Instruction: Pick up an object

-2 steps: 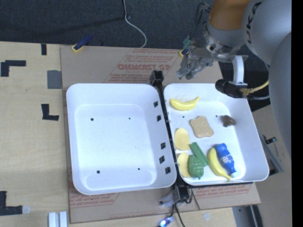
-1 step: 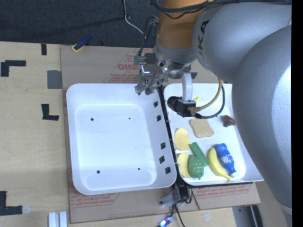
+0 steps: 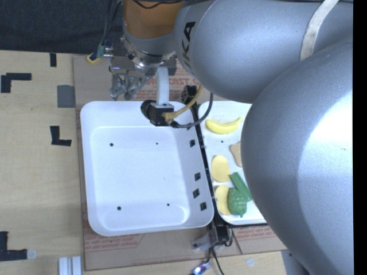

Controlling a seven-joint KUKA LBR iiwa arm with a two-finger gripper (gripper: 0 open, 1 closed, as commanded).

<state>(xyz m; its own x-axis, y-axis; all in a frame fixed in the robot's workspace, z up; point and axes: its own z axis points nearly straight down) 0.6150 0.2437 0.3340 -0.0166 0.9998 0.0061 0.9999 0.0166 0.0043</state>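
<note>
My gripper hangs over the far edge of the left white bin, near its back left corner, with nothing seen in it. The objects lie in the right bin: a yellow banana, a tan piece, a round yellow fruit, a second yellow piece and a green vegetable. The gripper is well to the left of all of them. The grey arm hides most of the right bin.
The bins stand on a brown cardboard sheet on the bench. Black clips line the divide between the two bins. Black tape marks lie on the bench at the left.
</note>
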